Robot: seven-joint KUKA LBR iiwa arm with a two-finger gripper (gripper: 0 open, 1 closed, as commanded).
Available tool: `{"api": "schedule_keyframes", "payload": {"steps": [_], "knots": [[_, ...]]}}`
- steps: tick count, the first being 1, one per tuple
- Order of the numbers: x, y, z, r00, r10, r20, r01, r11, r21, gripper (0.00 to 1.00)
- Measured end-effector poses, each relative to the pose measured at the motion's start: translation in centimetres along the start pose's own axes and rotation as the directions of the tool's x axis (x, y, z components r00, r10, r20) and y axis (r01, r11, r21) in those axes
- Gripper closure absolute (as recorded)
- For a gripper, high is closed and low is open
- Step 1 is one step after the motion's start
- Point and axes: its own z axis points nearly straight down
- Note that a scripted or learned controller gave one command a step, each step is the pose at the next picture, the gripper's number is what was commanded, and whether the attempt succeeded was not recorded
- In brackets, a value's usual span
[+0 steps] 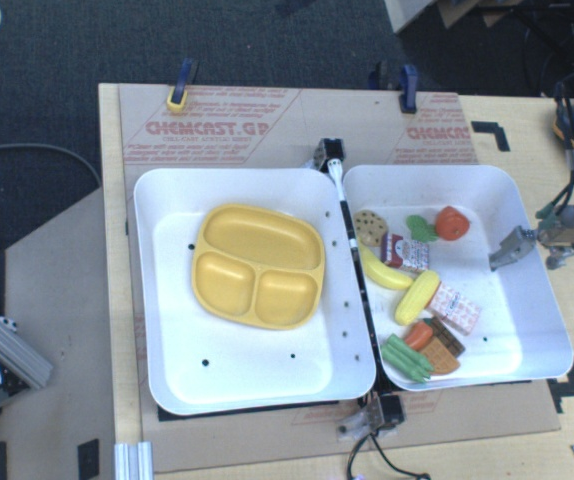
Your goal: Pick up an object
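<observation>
Pincer (507, 251) at right bin's (542, 313) right rim, grip state unclear | toys heaped at bin's left | yellow plate (258, 265) in left bin (167, 298)

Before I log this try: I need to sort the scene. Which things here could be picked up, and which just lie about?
Job:
hand
banana
cookie
tomato
yellow corn cob
green pods
right bin

Lying about:
yellow divided plate
left bin
blue clamp
</observation>
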Motion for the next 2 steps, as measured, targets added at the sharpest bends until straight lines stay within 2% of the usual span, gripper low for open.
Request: {"api": "schedule_keyframes", "payload": {"steps": [1,2], "knots": [[0.0,0.3,-0.6,1.000,-0.004,0.004,0.004,1.000,-0.012,0.00],[0.2,0.2,5.7,1.000,-0.003,0.000,0.003,1.000,-0.005,0.00]]}}
